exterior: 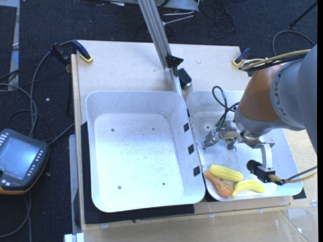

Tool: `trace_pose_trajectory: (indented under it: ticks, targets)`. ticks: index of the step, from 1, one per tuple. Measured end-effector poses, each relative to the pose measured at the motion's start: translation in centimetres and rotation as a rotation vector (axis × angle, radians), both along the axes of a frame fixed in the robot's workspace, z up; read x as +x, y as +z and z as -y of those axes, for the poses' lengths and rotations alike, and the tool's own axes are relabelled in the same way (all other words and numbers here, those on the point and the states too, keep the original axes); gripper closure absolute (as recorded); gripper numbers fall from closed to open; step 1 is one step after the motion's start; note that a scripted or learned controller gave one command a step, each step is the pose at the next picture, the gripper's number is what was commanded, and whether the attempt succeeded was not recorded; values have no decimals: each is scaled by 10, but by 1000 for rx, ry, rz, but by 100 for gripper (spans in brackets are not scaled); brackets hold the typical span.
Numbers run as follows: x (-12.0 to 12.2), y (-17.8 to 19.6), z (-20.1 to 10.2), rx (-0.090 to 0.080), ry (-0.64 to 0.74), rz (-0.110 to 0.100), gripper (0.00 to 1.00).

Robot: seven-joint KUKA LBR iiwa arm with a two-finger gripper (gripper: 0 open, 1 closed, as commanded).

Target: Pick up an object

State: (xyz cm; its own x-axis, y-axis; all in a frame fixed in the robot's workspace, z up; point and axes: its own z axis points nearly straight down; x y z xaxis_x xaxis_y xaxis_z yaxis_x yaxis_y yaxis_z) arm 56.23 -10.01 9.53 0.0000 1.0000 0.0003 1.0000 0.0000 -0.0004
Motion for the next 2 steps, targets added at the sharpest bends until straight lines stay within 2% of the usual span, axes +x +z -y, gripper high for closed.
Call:
trace_pose_trajectory:
  ticks: [1, 2]
  targets:
    - [0, 10, 0, 0, 0, 1, 100]
    - [8, 67, 7, -1, 0, 5, 100]
